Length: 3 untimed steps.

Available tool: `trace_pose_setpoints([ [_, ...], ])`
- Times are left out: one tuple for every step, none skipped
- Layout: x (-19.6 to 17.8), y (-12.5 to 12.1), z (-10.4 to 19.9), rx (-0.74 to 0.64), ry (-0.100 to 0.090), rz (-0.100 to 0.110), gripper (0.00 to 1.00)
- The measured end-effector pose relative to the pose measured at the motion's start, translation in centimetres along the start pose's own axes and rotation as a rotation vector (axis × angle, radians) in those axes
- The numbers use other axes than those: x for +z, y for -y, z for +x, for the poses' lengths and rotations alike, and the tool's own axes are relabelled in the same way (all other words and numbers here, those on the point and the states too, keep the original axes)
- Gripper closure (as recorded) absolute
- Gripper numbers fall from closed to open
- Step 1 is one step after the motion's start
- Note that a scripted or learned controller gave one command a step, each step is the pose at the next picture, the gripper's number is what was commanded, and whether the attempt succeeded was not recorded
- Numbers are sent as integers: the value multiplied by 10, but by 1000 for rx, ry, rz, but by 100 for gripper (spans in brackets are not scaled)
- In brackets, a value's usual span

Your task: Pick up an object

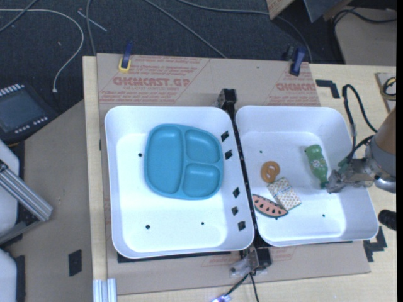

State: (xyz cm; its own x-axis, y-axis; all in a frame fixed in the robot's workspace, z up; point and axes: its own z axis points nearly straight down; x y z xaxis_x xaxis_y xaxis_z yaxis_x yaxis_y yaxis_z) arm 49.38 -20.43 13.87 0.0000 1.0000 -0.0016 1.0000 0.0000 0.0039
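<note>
The right bin (327, 121) holds a green bottle-shaped object (315, 161), a small brown pretzel (271, 171), a checkered packet (287, 194) and a watermelon slice (269, 207). My gripper (334, 182) reaches in from the right and sits low in this bin, right at the near end of the green object. I see nothing lifted off the bin floor. The pretzel, packet and watermelon slice lie to the gripper's left, apart from it.
The left bin (126, 187) holds a blue divided plate (184, 162). A black divider with clips (234, 168) runs between the bins. Cables lie on the dark floor behind the bench, and a black cable (350, 115) loops over the right bin's far right corner.
</note>
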Motion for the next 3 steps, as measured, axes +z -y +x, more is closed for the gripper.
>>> trace_pose_setpoints([
  [-62,3,-6,0,1,-3,100],
  [-118,-1,-17,0,2,-4,100],
  [-125,-7,33,-6,-4,3,100],
])
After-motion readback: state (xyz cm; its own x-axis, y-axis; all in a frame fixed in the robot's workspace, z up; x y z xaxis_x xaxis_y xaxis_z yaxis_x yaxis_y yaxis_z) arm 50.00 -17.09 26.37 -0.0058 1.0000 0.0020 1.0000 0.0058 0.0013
